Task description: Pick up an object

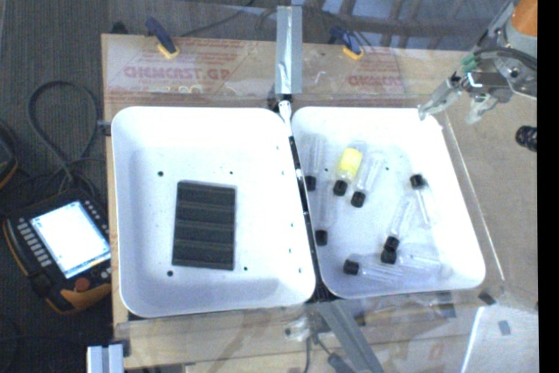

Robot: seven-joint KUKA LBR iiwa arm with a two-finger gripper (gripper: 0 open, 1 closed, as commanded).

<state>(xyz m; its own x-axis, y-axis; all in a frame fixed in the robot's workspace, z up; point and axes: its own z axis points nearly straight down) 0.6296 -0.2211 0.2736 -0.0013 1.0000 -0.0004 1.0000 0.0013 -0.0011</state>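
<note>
Several clear tubes with black caps (395, 244) lie scattered in the right white bin (463, 188). One tube with a yellow cap (350, 162) rests near the bin's upper middle. My gripper (452, 107) hangs above the bin's far right corner, just past its rim, apart from every tube. Its two fingers are spread apart and hold nothing. The orange band of the arm (527, 11) shows at the right edge.
The left white bin (131, 188) holds a black ribbed block (205, 224). A metal divider strip (287, 57) stands behind the bins, with blue and yellow clamps (162, 37) on the back board. A tablet pendant (65, 240) sits off the bench at left.
</note>
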